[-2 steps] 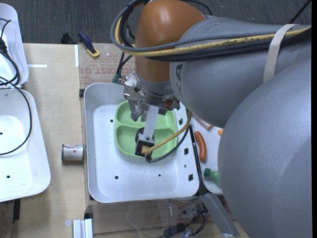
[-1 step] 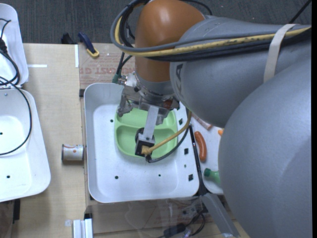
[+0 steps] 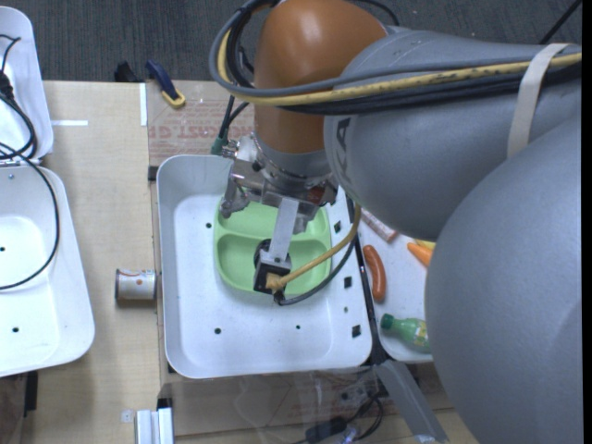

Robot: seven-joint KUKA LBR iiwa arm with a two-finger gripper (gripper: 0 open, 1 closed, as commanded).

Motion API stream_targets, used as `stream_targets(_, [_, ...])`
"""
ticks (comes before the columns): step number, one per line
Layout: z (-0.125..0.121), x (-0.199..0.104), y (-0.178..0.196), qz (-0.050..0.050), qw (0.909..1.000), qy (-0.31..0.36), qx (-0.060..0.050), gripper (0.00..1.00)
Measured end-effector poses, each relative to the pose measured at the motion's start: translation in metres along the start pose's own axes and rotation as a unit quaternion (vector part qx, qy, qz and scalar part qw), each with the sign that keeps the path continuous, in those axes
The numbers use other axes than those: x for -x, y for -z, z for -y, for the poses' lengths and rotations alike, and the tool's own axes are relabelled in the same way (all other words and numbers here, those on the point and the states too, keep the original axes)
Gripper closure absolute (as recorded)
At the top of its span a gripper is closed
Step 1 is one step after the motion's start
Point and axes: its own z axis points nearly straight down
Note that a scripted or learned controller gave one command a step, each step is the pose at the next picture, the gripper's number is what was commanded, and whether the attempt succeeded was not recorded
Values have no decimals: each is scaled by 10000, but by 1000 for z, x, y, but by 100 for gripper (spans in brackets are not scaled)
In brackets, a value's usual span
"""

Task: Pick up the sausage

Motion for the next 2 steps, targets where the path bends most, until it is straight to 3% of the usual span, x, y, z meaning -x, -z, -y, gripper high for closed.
stream_targets(1, [9, 1, -171, -28, 9990, -446, 4, 0])
stream_targets(2, [2, -2, -187, -112, 9958, -900, 95, 0])
